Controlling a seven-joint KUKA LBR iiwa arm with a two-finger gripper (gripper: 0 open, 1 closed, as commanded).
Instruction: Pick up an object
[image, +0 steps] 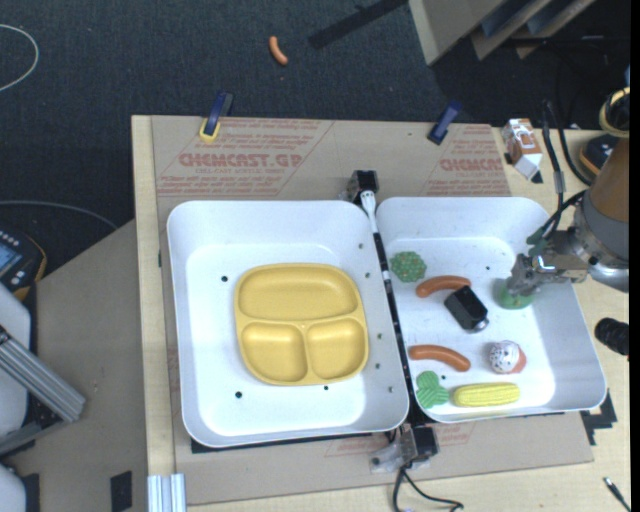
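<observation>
A small green object (515, 296) sat directly under the gripper (528, 278), against the right bin's (575, 350) floor near its right wall. Its shape was mostly hidden by the fingers, so its long axis and heading could not be read. The gripper's metal fingers came down onto it from above, and whether they were closed on it or merely resting over it could not be told.

Just left of the gripper lay a black block (466, 307), its long axis running diagonally from upper left to lower right. Beyond it to the left, a sausage (442, 286) lay nearly level, tilted slightly up at its right end, and a green broccoli-like piece (407, 266) sat farther left near the divider. Below and left of the gripper, a second sausage (439, 355) lay almost level, with a pale speckled ball (504, 357) below the gripper beside it. Farther below, a corn cob (486, 395) lay level along the bin's near edge, touching a green leafy piece (431, 391) at its left end.

Well to the left, the other bin (195, 300) held a yellow divided plate (300, 323). Both bins rested on a wooden board (300, 155) with red lettering, held by two clamps at the far edge. Dark carpet (120, 60) surrounded the bench, with a small orange item (278, 49) lying on it far up and left.
</observation>
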